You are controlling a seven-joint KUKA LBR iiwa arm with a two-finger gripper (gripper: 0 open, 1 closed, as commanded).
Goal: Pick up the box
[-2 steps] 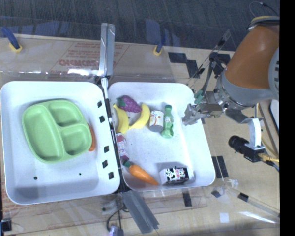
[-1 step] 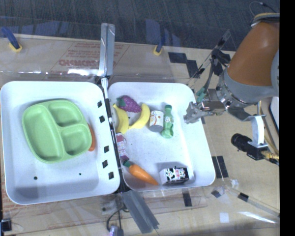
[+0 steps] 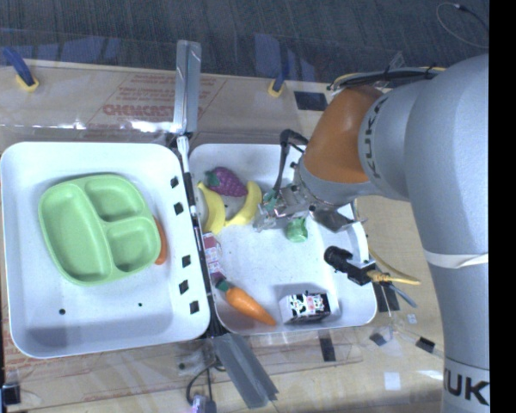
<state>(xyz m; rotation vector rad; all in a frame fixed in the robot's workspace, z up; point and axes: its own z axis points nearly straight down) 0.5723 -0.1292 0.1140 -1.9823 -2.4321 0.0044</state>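
Note:
The box (image 3: 305,305) is small, with a black-and-white cow pattern, and lies at the front edge of the right bin (image 3: 267,269). My gripper (image 3: 275,210) hangs over the back half of that bin, between the banana (image 3: 228,209) and a small green item (image 3: 297,229). It is well behind the box and apart from it. The grey arm with its orange band (image 3: 344,140) reaches in from the right and hides the bin's far right corner.
In the right bin are also purple grapes (image 3: 226,181), a carrot (image 3: 245,304) left of the box, and a pink packet (image 3: 211,254) by the left wall. The left bin (image 3: 34,317) holds a green divided plate (image 3: 99,226) and an orange item (image 3: 162,241).

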